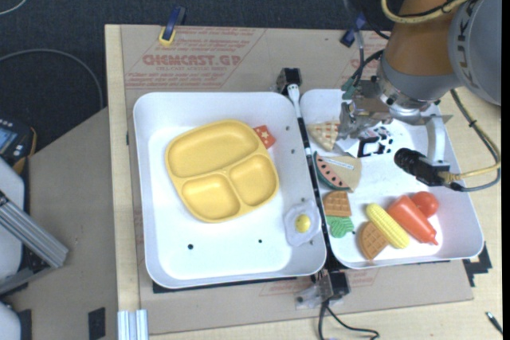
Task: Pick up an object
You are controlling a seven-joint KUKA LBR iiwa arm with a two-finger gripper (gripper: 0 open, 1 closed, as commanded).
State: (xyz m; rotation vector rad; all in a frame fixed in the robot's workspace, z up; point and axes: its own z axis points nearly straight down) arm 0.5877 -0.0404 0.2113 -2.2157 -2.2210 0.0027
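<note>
Gripper: hung low over the right bin's far left corner, finger state impossible to tell.
Target, bread-like piece: tan, rounded, pale-topped, lay just beside the gripper against that bin's left wall.
Watermelon slice: red with green rind, sat just nearer along the same wall.
Left bin: carried a yellow divided plate.

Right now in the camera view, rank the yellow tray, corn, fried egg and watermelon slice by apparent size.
1. Yellow tray, by far the largest.
2. Watermelon slice and corn: they look about alike, so I won't rank them.
3. Fried egg, slightly smaller, though the margin is thin.
</note>
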